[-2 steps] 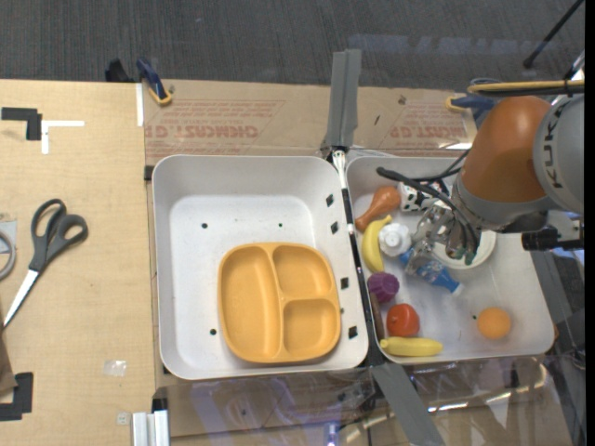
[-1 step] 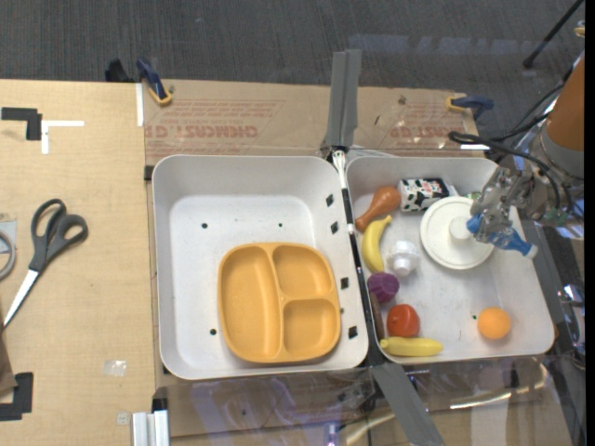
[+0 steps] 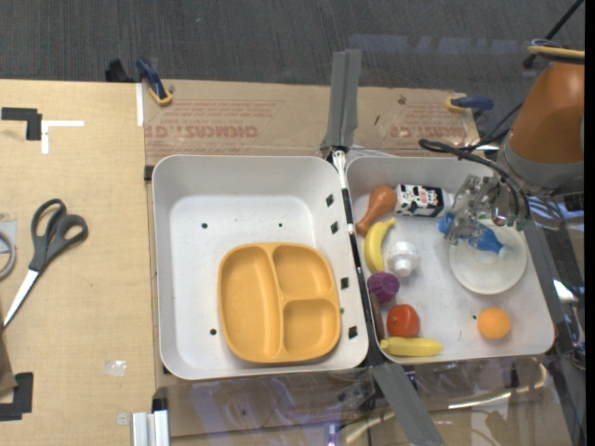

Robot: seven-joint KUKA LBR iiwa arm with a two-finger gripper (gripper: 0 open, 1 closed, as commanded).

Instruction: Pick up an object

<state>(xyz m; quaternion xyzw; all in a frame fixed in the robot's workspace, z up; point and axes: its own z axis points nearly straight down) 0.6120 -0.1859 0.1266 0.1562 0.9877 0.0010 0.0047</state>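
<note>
Yellow banana (image 3: 412, 347) and orange ball (image 3: 494, 323) lying nearest in the right bin (image 3: 544, 337), well apart from the gripper (image 3: 476, 214). Hovering farther back over the clear plate (image 3: 487, 266), beside a blue object (image 3: 482, 238). Cannot tell the fingers' state. Best descending straight, centring on the blue piece, avoiding the plate rim.

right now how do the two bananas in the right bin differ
The upper banana stands nearly upright along the bin's left wall, beside the chicken leg; the lower banana lies flat along the near wall, below the tomato. The upper one curves clearly and looks paler; the lower one looks straighter and deeper yellow. Both are yellow, similar in size, and lie loose in the right bin.
</note>
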